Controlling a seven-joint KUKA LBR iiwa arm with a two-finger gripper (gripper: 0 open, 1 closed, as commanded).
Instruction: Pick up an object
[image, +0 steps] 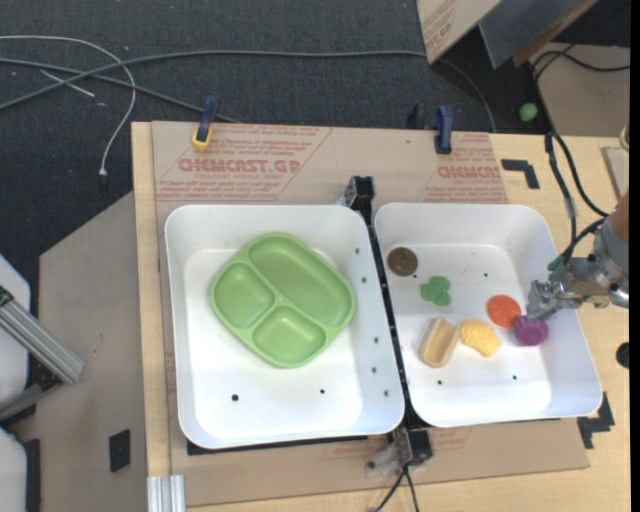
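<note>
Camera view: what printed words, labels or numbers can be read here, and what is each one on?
"CHEMCAST GP", red, on the brown protective sheet behind the left bin.
"CHEMCAST", the same print, cut off, on the sheet behind the right bin.
Red print on the cardboard box at top: too blurred to read.

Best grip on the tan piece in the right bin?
Take the tan piece across its narrow middle, coming straight down. It lies flat and elongated, tilted slightly from vertical in the view. Its left side is free; the yellow piece sits close on its right, so one finger has little room there.
</note>
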